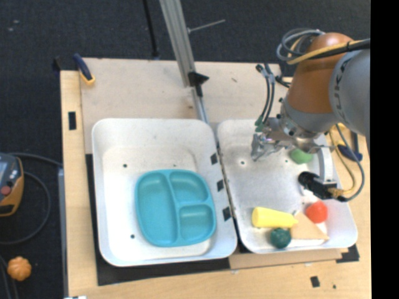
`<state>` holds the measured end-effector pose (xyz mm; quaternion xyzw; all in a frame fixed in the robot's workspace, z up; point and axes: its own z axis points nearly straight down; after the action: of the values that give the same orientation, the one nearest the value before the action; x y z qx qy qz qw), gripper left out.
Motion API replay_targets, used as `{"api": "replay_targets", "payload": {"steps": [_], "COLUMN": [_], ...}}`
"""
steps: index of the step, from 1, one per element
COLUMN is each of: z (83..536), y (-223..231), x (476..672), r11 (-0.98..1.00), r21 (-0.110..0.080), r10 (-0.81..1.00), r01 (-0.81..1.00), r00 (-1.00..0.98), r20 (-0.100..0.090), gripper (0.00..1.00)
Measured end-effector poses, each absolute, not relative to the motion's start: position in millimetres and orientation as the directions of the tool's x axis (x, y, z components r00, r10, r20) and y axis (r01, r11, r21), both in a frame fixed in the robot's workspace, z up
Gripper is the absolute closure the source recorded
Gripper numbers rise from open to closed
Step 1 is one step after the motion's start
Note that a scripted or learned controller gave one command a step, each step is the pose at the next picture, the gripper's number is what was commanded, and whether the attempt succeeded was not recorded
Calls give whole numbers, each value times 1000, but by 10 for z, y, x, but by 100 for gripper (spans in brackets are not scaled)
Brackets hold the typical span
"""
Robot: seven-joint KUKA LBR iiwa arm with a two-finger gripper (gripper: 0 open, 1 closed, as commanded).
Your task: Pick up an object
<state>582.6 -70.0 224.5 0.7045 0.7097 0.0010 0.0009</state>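
With the gripper [262, 147] over bare floor in the right bin [249, 185], its jaws too blurred to tell, a descent here likely grasps nothing.

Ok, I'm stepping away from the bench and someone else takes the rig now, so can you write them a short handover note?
Gripper: hangs over the upper part of the right white bin; nothing visible between its fingers, and open or shut is not clear.
Things: yellow cone-shaped toy, dark green ball, tan wedge and red-orange ball sit clustered at the right bin's lower right. A green object lies partly hidden under the arm. The teal divided plastic tray is in the left white bin.
Done: nothing picked up.
Left: grasp one object and lift it.
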Motion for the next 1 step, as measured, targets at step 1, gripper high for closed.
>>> {"api": "replay_targets", "payload": {"steps": [1], "z": [2267], "y": [-266], "x": [5984], "r11": [7], "r21": [2], "r10": [1000], "r01": [1000], "r00": [-7], "r20": [1], "gripper": [100]}}
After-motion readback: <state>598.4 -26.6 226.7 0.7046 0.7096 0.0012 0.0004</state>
